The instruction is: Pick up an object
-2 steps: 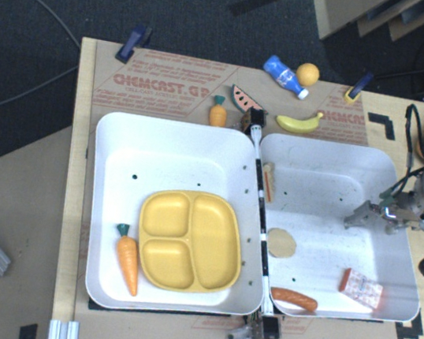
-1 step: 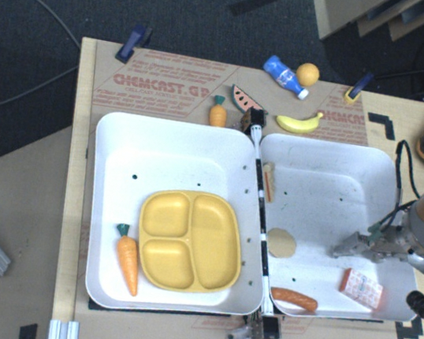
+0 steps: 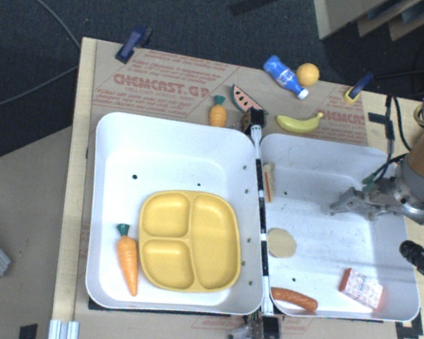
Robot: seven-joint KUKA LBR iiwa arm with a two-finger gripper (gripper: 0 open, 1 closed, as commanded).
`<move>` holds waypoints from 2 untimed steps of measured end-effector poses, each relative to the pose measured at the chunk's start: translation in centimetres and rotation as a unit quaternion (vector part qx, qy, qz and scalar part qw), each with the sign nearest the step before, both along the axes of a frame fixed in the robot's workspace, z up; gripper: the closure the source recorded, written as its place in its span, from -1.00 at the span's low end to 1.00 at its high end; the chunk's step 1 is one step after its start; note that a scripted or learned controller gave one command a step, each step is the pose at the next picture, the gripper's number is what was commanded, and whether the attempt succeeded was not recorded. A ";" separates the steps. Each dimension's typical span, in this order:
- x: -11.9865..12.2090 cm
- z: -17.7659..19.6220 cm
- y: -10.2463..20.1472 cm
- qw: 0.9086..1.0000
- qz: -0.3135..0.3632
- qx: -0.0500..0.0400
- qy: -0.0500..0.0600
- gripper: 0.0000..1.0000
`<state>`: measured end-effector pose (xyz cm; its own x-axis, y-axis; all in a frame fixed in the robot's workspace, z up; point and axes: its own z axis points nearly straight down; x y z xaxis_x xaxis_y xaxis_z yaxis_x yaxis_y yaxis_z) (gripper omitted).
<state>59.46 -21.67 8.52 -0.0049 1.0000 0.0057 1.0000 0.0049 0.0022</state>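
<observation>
My gripper (image 3: 359,209) hangs low over the upper right part of the right bin (image 3: 332,164), fingers spread open with nothing between them. Below and to its left lies a round tan disc (image 3: 281,243). An orange-red sausage (image 3: 293,299) rests at the bin's front edge. At the front right lies a red and white packet (image 3: 361,287). A short brown stick (image 3: 267,181) lies along the bin's left wall. All of these lie apart from the gripper.
The left bin (image 3: 119,150) holds a yellow divided plate (image 3: 189,241) and a carrot (image 3: 127,263). Behind the bins lie a banana (image 3: 297,122), a blue bottle (image 3: 285,76), an orange ball (image 3: 308,74), a watermelon slice (image 3: 243,98) and a small orange toy (image 3: 218,115).
</observation>
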 end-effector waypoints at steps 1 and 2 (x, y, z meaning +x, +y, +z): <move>-7.8 -0.1 -0.2 1.000 -0.001 0.001 0.003 -1.00; -0.3 0.0 -0.2 1.000 0.000 0.001 0.001 -1.00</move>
